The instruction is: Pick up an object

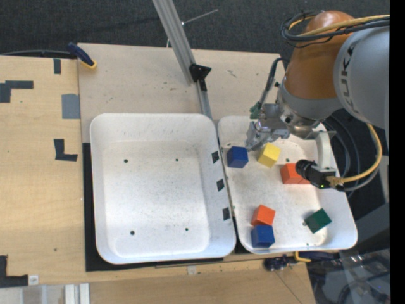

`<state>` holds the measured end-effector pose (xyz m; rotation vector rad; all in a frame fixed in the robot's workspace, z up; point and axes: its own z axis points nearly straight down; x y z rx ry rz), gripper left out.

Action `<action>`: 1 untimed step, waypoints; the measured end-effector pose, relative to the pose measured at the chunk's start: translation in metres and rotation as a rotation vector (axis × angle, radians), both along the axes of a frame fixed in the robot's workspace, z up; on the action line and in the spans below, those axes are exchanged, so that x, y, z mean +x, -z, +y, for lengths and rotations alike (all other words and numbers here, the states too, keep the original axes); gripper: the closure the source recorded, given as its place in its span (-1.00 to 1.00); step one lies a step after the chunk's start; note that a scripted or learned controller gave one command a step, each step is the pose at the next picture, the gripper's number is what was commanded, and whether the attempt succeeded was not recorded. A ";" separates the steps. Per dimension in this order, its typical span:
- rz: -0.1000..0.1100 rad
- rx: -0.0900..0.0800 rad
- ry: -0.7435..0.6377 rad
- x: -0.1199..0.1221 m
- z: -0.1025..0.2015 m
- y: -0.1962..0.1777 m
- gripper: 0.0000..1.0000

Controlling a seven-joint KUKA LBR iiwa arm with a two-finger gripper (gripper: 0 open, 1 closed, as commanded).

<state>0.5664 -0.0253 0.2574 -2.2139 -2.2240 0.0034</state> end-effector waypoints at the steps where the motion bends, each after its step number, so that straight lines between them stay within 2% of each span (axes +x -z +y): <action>1: 0.000 0.000 -0.002 -0.009 0.056 0.018 1.00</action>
